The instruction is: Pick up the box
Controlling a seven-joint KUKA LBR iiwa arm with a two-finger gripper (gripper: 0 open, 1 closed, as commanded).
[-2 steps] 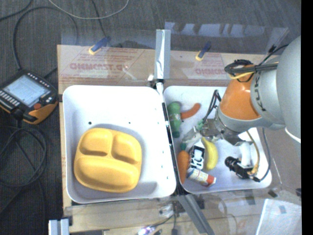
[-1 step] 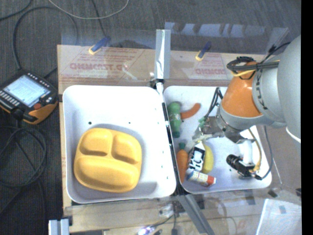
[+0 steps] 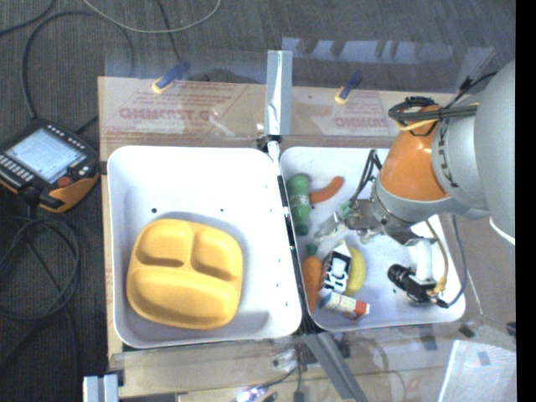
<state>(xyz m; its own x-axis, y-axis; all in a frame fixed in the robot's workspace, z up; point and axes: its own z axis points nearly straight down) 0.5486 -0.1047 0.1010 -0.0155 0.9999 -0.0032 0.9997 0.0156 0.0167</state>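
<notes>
Over right bin (image 3: 456, 312) — gripper (image 3: 347, 219) above box (image 3: 337, 272); grip state unclear, label unreadable.

White bins (image 3: 117, 224); yellow tray (image 3: 184, 272) at nine o'clock; black-and-white box (image 3: 336, 272); orange carrot (image 3: 311, 276); green bottle (image 3: 298, 199); yellow banana (image 3: 358, 270).

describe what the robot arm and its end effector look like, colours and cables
The arm is a thick, rounded, light grey body with a glossy orange band above the wrist. Thin black cables loop over the top of that band. Below it sits a compact metallic grey end effector with small dark parts; its finer details are too small to make out.
</notes>
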